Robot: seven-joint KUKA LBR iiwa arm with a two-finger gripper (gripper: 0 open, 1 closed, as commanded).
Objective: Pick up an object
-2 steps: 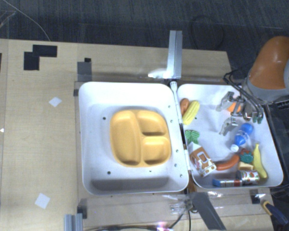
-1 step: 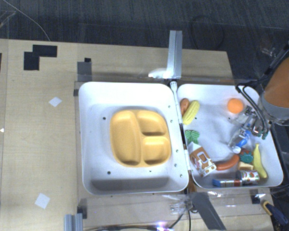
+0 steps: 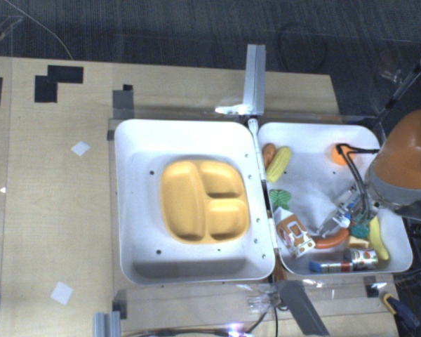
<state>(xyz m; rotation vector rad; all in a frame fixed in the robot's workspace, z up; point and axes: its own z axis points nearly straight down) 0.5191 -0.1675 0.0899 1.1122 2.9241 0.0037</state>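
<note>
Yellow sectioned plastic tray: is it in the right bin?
No, the yellow sectioned plastic tray lies in the left white bin, while the right white bin holds the small items.

Wooden bench (image 3: 49, 209) (two white bins (image 3: 133, 188) abreast)

Colours across your two white bins

Your left bin (image 3: 130, 188) is white, holding a yellow divided tray (image 3: 202, 201). In your right bin (image 3: 302, 142), also white: a yellow corn cob (image 3: 278, 161), an orange ball (image 3: 339, 153), a red-orange sausage (image 3: 328, 240), a yellow banana (image 3: 376, 239), and an orange-and-white patterned carton (image 3: 295, 233). Your arm's band (image 3: 409, 156) is orange.
</note>
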